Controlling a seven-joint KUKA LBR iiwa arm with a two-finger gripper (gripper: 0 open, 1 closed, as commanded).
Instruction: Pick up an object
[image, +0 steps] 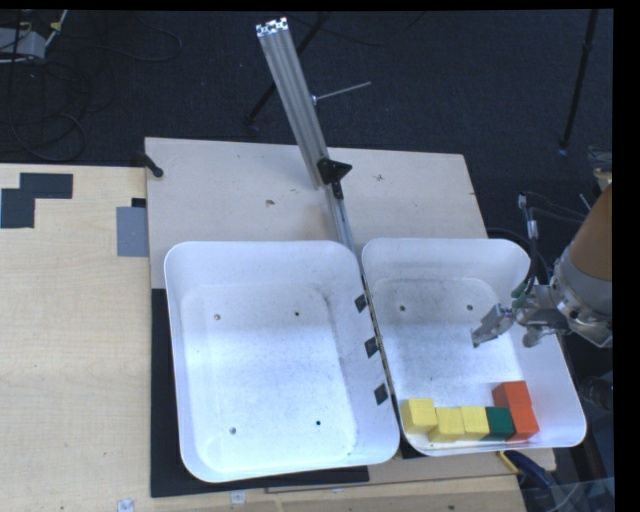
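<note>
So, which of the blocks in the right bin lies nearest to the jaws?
The orange-red block, at the right end of the row; the green block and the yellow blocks lie farther left.

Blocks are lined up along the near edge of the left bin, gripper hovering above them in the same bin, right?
Wrong bin. The camera view shows the row of yellow, green and orange-red blocks along the near edge of the right shallow white bin, not the left one. The two-finger gripper does hover in that same bin, farther back than the blocks.

A slanted aluminium rail (300, 110) rises behind the two white bins (190, 300), over a pale board (230, 195).
</note>
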